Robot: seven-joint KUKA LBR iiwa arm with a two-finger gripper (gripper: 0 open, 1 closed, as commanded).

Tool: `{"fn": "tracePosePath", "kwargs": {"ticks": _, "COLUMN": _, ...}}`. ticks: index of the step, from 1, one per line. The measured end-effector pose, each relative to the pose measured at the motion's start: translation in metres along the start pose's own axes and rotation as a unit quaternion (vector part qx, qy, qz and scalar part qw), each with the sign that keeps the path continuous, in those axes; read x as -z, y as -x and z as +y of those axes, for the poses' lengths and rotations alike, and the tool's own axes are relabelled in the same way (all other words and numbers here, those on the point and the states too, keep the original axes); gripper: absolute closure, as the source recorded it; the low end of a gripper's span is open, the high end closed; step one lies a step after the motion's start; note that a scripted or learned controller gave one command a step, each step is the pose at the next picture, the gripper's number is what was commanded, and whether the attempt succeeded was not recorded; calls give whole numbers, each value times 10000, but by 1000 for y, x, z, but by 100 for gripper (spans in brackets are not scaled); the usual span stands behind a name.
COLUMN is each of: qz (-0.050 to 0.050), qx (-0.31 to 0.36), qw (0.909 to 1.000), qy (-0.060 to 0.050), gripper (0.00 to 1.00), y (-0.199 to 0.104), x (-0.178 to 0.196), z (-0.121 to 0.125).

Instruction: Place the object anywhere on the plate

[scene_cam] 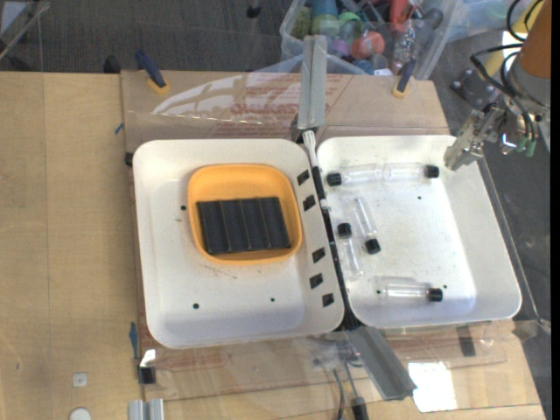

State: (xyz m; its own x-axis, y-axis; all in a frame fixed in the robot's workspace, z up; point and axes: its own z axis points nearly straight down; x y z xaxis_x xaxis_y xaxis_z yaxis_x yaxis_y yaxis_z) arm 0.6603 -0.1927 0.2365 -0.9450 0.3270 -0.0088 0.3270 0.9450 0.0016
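Wooden bench (61,234), toy-filled clear tub (376,11) behind.

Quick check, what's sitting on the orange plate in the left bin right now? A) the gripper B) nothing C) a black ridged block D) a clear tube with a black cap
C: a black ridged block lies flat on the orange plate in the left bin; the clear tubes with black caps lie in the right bin.

You're looking at a robotics lab: two shallow white plastic bins (162,322) sit clamped side by side on a pale wooden worktop (61,234), a clear plastic tub of mixed colourful toys (372,11) behind, loose cables (525,16) trailing at right.
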Motion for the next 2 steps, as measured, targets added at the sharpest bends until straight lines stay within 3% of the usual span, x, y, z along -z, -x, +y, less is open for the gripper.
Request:
{"fn": "tracePosePath", "kwargs": {"ticks": 1, "qz": 28, "qx": 1026, "qw": 9947, "qy": 7, "gripper": 100, "y": 1, "x": -12, "z": -12}}
{"fn": "tracePosePath", "kwargs": {"ticks": 2, "qz": -4, "qx": 1379, "qw": 9905, "qy": 4, "gripper": 100, "y": 9, "x": -8, "z": -14}}
